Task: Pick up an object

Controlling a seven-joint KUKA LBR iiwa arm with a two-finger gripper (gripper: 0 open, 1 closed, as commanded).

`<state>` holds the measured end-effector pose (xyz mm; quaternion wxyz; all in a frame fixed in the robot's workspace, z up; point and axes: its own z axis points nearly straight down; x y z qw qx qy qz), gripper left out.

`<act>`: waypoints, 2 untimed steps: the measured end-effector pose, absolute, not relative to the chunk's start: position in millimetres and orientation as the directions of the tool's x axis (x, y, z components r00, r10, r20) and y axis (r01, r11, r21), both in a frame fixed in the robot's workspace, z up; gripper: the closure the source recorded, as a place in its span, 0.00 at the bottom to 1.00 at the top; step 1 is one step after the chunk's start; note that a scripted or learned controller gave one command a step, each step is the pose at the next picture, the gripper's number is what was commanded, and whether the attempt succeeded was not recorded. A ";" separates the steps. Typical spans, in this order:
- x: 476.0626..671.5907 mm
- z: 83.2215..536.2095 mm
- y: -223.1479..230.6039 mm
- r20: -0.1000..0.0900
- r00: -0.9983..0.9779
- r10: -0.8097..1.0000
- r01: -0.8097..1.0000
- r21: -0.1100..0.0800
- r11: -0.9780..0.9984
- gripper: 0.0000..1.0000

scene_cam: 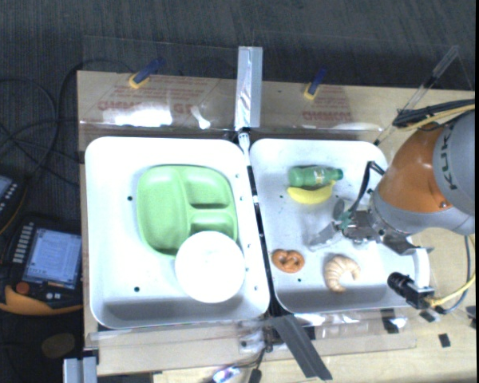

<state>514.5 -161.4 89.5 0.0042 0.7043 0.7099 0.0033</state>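
Tool point(329, 231) over the right shallow white bin point(281, 290), centre-right of frame; I couldn't tell its spread.
Beside it lay a tan croissant point(341, 270), pretzel point(287, 260), yellow banana point(310, 195) and green bottle point(313, 175).

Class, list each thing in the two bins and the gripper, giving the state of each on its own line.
green tray: flat, left bin
white plate: overlapping the tray
green bottle: on its side
banana: against the bottle
pretzel: lying flat
croissant: lying free
gripper: low, holding nothing
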 end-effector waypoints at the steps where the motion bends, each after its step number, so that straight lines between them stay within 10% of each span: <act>1: 564.6 123.8 -118.8 0.000 -0.007 1.000 1.000 -0.002 0.007 0.00; 2: 656.2 92.9 -101.2 -0.001 0.025 1.000 1.000 0.015 -0.025 0.00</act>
